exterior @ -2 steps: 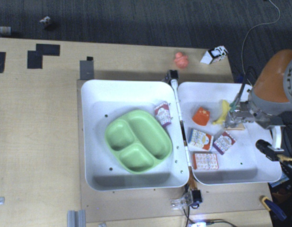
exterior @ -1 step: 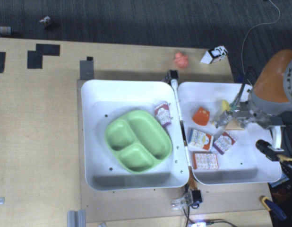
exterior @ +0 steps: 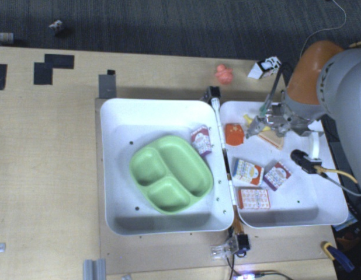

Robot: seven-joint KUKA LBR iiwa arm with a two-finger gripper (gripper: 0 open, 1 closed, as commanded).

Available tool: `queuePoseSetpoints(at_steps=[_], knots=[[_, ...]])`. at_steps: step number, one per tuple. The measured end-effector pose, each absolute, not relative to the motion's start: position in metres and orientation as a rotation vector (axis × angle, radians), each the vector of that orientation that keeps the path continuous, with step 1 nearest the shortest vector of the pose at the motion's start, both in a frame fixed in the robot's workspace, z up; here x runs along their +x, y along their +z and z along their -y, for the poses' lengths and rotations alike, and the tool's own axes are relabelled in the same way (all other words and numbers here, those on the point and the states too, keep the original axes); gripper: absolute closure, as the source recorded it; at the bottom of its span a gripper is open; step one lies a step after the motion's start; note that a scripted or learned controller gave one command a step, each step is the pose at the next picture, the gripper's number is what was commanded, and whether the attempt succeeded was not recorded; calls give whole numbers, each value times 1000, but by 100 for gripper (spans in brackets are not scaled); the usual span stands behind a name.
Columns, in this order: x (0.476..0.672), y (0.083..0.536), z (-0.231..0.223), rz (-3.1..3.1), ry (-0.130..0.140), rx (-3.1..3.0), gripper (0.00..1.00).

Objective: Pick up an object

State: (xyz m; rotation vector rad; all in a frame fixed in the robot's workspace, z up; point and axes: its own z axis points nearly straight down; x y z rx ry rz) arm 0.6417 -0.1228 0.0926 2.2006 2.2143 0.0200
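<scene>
— What is in the left bin (exterior: 113, 174)?

— A green divided plate (exterior: 170, 172) lies in the middle of it. A small red and white packet (exterior: 201, 140) leans near the bin's right wall, just beside the plate's far right edge.

— And the right bin (exterior: 329, 206)?

— Near its left wall, at the far end, I see an orange-red block (exterior: 233, 134). Nearer to us lie three flat printed packets: one with blue and orange (exterior: 246, 171), a red patterned one (exterior: 254, 199) by the near edge, and a purple one (exterior: 276, 175) to the right of them.

— Where is the gripper (exterior: 268, 123)?

— Low over the far part of the right bin, touching or almost touching a tan wedge (exterior: 271, 136), like a piece of toy bread. I judge this is the thing it aims at. If the fingers are wide or narrow, I cannot tell; they are dark and small against the bin.

— How will the wedge handle?

— I think it is light and stiff, maybe hollow plastic, a little slippery. It lies flat, so taking it across the two long sides seems best; the pointed end could slip out.

— Anything outside the bins?

— A pink ball (exterior: 224, 73) on the bench beyond the far edge.
</scene>
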Motion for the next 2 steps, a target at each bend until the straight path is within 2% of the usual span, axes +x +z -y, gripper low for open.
queuePoseSetpoints(at_steps=[1,2], knots=[[644,105,124,-2214,24,2192,100],[643,105,124,-2215,22,2192,0]])
